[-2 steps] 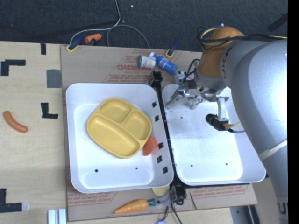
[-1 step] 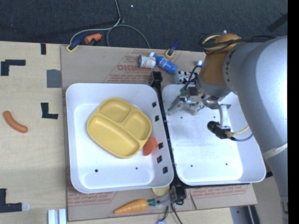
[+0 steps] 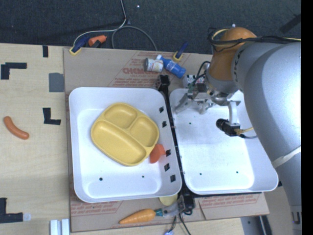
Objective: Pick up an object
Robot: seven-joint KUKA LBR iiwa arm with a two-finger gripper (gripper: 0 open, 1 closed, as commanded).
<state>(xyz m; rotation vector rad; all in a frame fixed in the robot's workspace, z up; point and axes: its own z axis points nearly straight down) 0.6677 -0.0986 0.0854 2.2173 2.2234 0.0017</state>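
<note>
A single fixed camera looks down on the bench at a slant (not straight overhead), near enough that the two white bins (image 3: 73, 146) fill the middle of the frame. The arm (image 3: 274, 87) enters from the right edge, and dark floor crosses the top.

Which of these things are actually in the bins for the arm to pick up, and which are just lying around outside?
In the bins, for the job:
yellow divided plate
small orange-red piece
gripper

Lying outside the bins:
sausage
carrot
blue-and-white bottle
orange-handled clamp
</note>
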